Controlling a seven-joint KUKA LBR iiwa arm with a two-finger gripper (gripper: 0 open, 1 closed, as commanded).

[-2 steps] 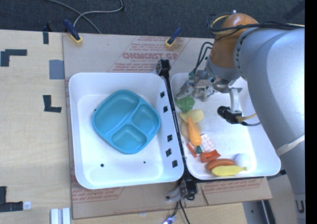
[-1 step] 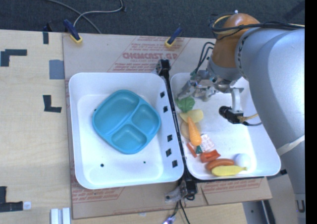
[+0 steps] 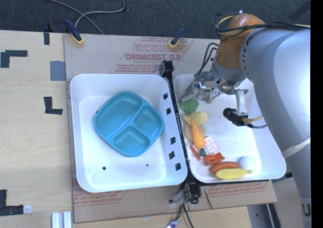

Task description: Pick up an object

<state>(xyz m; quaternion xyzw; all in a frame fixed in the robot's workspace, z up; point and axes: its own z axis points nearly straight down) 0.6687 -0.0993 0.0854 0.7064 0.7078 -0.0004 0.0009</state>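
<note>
Overhead, the grey arm with its orange band is reaching in from three o'clock, and its metal pincer is hanging over the eleven o'clock corner of the right shallow white bin; whether it is wide or narrow I cannot tell. Just below it a green leafy toy is lying, and toward six o'clock a pale yellow piece, an orange carrot, a red sausage-shaped toy, a yellow banana and a white ball are trailing. At nine o'clock, the left white bin is carrying a blue divided plastic plate.
</note>
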